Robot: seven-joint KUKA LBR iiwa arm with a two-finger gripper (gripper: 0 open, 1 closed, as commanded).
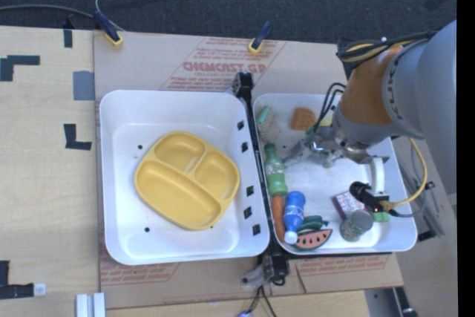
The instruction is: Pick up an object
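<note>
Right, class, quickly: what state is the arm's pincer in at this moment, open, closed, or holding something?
Pincer: low over the right bin; whether it is open, closed or holding anything cannot be told.

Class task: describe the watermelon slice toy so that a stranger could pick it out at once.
Look in the right-hand bin, along its near edge. The watermelon slice lies there beside a blue bottle; it alone is red with a green rind.
</note>
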